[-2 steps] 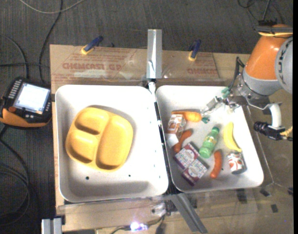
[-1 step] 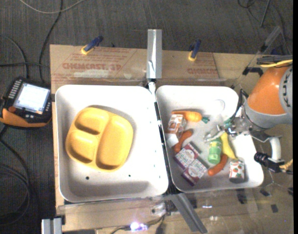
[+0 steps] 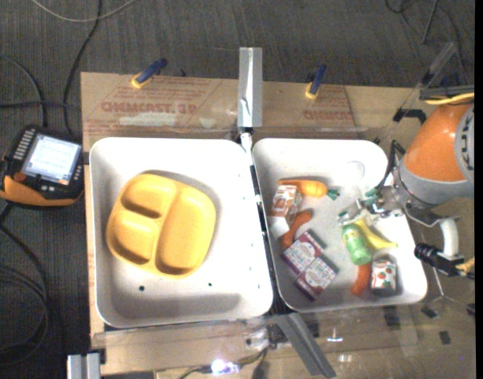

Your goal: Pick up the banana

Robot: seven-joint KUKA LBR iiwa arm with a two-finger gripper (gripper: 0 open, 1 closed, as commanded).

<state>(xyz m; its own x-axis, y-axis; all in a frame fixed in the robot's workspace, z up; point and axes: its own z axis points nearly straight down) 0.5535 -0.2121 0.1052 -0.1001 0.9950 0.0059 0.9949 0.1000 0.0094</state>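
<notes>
Banana (image 3: 377,236) lying in right bin (image 3: 336,152), toward its right side, tilted, yellow, partly under green bottle (image 3: 355,245) which touches its left edge. Just right of and below banana — small red-and-white carton (image 3: 383,275), with orange carrot-like piece (image 3: 361,280) beside it. Left of banana, two purple-labelled packets (image 3: 308,263) side by side, a reddish sausage-shaped item (image 3: 296,226) above them. Further up-left of banana, a carrot (image 3: 311,187) next to another small carton (image 3: 285,200). Gripper (image 3: 376,204) just above banana at bin's right wall, small green-tipped parts visible — finger state cannot tell, nothing seen gripped. Grey arm with orange band (image 3: 435,152) up-right of banana. Far left of banana, left bin (image 3: 99,290) holding yellow divided tray (image 3: 162,223). Teach pendant (image 3: 43,164) beyond that, on floor.
</notes>
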